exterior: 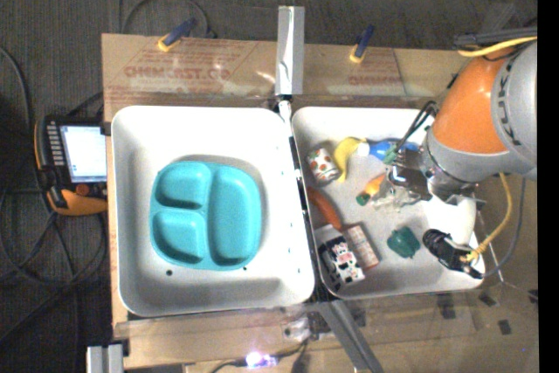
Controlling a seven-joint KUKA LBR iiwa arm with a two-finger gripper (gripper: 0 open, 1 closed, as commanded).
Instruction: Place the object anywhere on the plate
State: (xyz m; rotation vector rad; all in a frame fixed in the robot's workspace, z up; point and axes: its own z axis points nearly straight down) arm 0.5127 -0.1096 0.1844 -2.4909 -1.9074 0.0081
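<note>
**Hazard 1, crowding.** In the right bin (410,277), nearest the lower edge of the frame, a black-and-white carton (341,262), a brown carton (362,245) and a dark green object (403,242) lay close together. Just above them an orange carrot-shaped item (325,210) rested along the bin's left wall. A descent slightly off line would probably have struck a neighbour or pushed the target aside.

**Hazard 2, transfer.** The turquoise divided plate (210,214) sat in the left bin (131,144), left of centre and well apart from the gripper (397,183). A weak grasp would likely have dropped the load at the wall between the bins.

**Position.** The gripper stood at right centre of the frame, over the right bin. Whether it was spread or pressed together could not be determined, and nothing was seen held. The likely target, a small orange object (374,185), lay just left of the gripper. Farther up the frame lay a spotted cup (321,163), a yellow object (349,151) and a blue object (382,150).
</note>
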